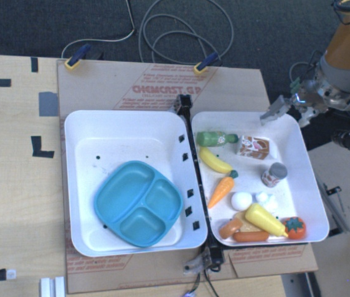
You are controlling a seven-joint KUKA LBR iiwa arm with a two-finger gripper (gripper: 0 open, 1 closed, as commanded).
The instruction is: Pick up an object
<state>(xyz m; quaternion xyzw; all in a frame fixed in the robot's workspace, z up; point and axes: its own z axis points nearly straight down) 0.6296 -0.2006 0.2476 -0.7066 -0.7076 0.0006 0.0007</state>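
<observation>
Poised at the upper right of the frame, the end effector [286, 107] hangs over the right bin's [309, 166] far rim with its metal fingers spread and nothing between them. Nearest, along the lower edge, lie a red tomato [295, 227], a glossy sausage [250, 236] and a yellow corn cob [263, 219]. Mid-bin sit a smooth white egg [242, 200], a tapered orange carrot [221, 191] and a grey can [274, 174]. Farther up rest a curved banana [214, 160] and a green bottle [216, 139]. In the left bin lies a blue divided plate [138, 203].

bins [76, 141] white | tray [138, 203] light blue | bottle [215, 139] green | banana [214, 161] yellow | carrot [220, 191] orange | egg [241, 200] white | tomato [295, 227] red | cardboard [162, 88] tan, red print | clamps [76, 57] blue-yellow
</observation>
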